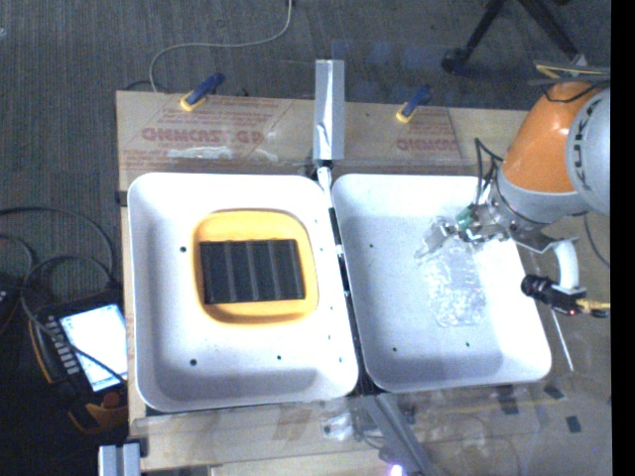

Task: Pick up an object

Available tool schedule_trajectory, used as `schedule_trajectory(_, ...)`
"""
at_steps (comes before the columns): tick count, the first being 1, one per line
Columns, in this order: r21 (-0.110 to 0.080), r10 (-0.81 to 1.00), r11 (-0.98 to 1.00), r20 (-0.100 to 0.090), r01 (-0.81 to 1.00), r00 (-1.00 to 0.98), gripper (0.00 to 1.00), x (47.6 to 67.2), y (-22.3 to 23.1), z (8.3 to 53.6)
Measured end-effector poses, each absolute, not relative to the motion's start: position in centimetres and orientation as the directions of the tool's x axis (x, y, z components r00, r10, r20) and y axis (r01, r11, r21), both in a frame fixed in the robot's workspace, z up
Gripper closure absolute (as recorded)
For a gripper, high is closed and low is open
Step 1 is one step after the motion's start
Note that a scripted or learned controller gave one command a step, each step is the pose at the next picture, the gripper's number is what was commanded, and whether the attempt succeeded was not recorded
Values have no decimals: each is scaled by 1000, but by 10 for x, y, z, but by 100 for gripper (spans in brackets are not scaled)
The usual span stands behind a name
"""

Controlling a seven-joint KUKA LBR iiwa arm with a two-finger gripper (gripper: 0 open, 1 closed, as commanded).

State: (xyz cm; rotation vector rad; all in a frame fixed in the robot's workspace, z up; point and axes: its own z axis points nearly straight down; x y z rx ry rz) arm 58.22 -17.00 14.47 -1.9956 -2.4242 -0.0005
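A clear, crumpled plastic object (454, 278) lies in the right bin (397, 350), toward its right side. Its upper end reaches up to my gripper (466, 224), which hangs over the bin's upper right part at the end of the orange-banded arm (544, 152). The plastic's top edge meets the gripper tip, and glare hides whether it is held. In the left bin (159, 365) rests a yellow rounded tray with a black ribbed insert (253, 269), far from the gripper.
A metal post (328, 107) stands behind the seam between the bins. Two blue-and-yellow clamps (202, 90) (414, 101) sit on the board at the back. Cables and a small lit screen (89, 340) lie on the floor at left.
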Motion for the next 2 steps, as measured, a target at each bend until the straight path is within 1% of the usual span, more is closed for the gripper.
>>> schedule_trajectory(1,5,998,63,-7,998,-62,0,670,-189,89)
schedule_trajectory(2,-1,992,122,-4,992,-122,0,647,-196,126)
